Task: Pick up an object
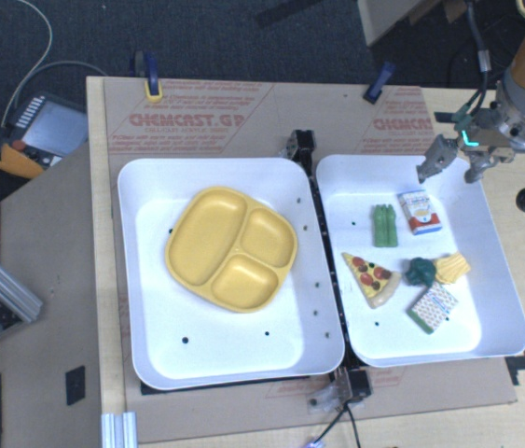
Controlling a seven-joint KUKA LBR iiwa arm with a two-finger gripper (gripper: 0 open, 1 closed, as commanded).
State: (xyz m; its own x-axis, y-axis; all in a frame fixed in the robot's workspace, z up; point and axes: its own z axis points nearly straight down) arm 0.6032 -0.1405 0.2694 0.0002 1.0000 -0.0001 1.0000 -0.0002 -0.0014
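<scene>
Left bin [141,343]: nearest us at the lower left of the frame, we see a shallow white bin holding a yellow divided plate [232,247] with three compartments, lying flat near the bin's middle.
Right bin [495,329]: just beside the left one, it holds the small toys.
Pizza slice [372,278]: left of the bin's centre, tip pointing to the upper left.
Green bundle [385,225]: above the pizza, upright in the frame.
Small carton [420,212]: red and white, just right of the green bundle.
Dark green piece [420,271]: touching a yellow ridged piece [452,268] on its right.
Patterned block [433,307]: below those two, tilted.
Gripper [453,164]: at the upper right, over the right bin's far edge, we see its two fingers spread apart with nothing between them, above the carton.
</scene>
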